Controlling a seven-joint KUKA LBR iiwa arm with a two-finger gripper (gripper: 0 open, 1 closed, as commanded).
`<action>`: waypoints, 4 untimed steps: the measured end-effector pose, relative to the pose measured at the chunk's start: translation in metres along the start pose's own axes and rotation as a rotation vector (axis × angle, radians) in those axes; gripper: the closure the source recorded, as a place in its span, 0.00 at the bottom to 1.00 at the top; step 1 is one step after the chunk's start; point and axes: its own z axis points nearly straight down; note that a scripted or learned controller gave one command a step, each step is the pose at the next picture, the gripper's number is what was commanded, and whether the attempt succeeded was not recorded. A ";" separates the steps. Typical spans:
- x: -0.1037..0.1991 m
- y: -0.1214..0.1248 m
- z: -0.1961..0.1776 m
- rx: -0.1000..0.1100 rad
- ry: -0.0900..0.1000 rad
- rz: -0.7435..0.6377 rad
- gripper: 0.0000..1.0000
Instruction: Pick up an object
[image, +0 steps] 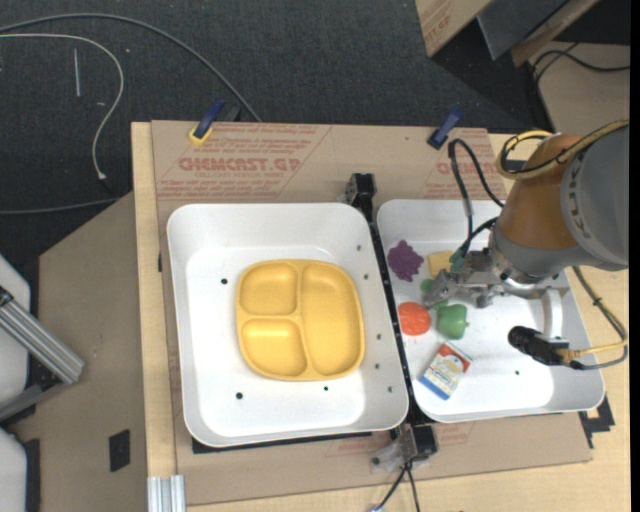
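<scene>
**Ana:** What takes up the most room?

**Ben:** The desk (300, 150), topped with printed brown cardboard. It carries two shallow white bins side by side. The left bin (200, 240) sits toward the desk's left edge and the right bin (500, 400) toward its right edge.

**Ana:** And the robot?

**Ben:** The grey arm (595, 200) comes in over the right bin's right edge, and its orange band (530, 215) hangs above that bin's far half.

**Ana:** What lies in the left bin?

**Ben:** A yellow plate (300, 318) with three compartments, flat in the middle.

**Ana:** Where is the gripper?

**Ben:** The gripper (452, 285) is low over the middle of the right bin, pointing toward its left edge. Whether it is apart or together cannot be told.

**Ana:** And the things to pick from?

**Ben:** All of them lie in the right bin's left half.
- A blue, white and red packet (445, 371) lies tilted toward the near edge.
- A green toy (453, 319) sits just beside the gripper, on its near side.
- An orange-red round toy (414, 319) sits just beside the green toy, by the bin's left edge.
- A purple toy (404, 259) sits near the far-left corner.
- A small yellow piece (438, 263) lies between the purple toy and the gripper.

**Ana:** Anything smaller?

**Ben:** Two blue clamps (208, 122) on the desk's far edge.
</scene>
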 end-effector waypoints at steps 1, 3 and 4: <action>0.000 0.001 -0.013 -0.005 0.000 0.000 1.00; -0.001 0.008 -0.103 -0.011 -0.003 -0.001 1.00; -0.001 0.010 -0.141 -0.011 -0.003 -0.002 1.00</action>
